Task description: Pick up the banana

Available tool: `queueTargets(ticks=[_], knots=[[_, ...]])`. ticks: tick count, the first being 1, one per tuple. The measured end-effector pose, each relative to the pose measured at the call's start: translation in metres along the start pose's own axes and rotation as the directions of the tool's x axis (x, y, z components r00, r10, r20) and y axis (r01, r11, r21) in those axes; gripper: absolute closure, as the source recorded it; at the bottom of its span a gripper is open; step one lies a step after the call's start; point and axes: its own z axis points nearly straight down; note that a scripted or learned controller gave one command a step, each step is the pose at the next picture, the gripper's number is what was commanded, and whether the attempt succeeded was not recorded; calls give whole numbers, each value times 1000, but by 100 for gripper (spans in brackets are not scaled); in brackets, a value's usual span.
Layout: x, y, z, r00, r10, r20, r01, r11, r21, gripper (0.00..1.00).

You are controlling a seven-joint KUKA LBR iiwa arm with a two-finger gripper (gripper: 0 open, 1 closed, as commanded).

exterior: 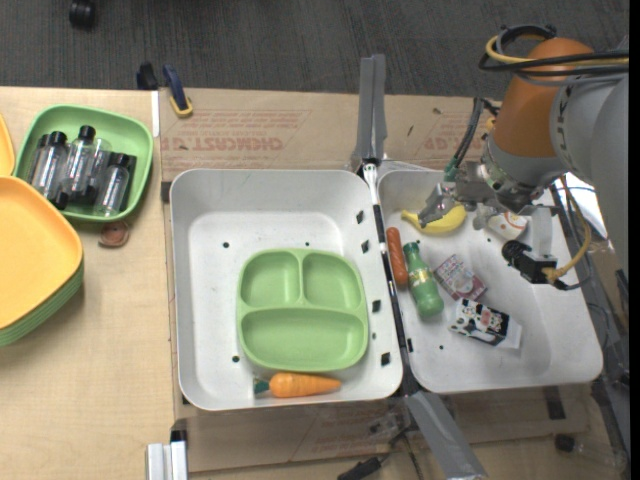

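Banana (pixel 444 219) lies on the floor of the right bin (pixel 560 363), near its far-left corner, not lifted. My gripper (pixel 441 206) is low over it, at or just above the fruit's upper edge; at this slant I cannot tell whether the fingers are spread or closed, nor whether they touch the peel. So: approach looks done, grasp unconfirmed, lift still to do.

Banana's long axis runs roughly left to right across the bin, slightly tilted, right end higher in the view. One tip points left toward the bin divider, the other right under my wrist. Its curve bows toward the near side. Sausage (pixel 397 256) and green bottle (pixel 423 286) sit near, just apart from it.
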Motion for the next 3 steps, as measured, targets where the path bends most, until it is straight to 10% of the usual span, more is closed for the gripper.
queueTargets(ticks=[1,3], knots=[[-44,35,44,963,-270,3,270,963,-5,0],[-24,33,25,976,-216,0,216,976,0,0]])
